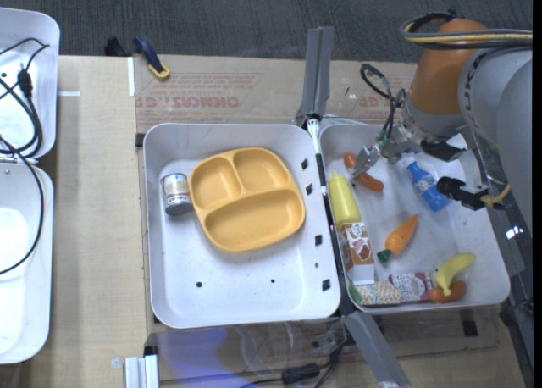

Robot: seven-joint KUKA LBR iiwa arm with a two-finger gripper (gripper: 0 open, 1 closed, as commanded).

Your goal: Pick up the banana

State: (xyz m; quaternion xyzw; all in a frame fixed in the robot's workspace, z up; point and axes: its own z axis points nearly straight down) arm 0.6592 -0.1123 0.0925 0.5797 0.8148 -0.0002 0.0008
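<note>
The banana (pixel 453 268) is yellow and curved. It lies in the front right corner of the right bin (pixel 483 234), resting against a small orange-red item (pixel 447 294). My gripper (pixel 369 159) hangs low over the back left part of that bin, far from the banana. It is just above a small orange piece (pixel 368 181). Nothing of the banana is near it.
The right bin also holds a blue bottle (pixel 426 185), a toy carrot (pixel 400 235), a yellow mustard bottle (pixel 343 196), a carton (pixel 359 252) and a flat packet (pixel 405 286). The left bin (pixel 246 293) holds a yellow divided plate (pixel 247 198) and a small can (pixel 176 193).
</note>
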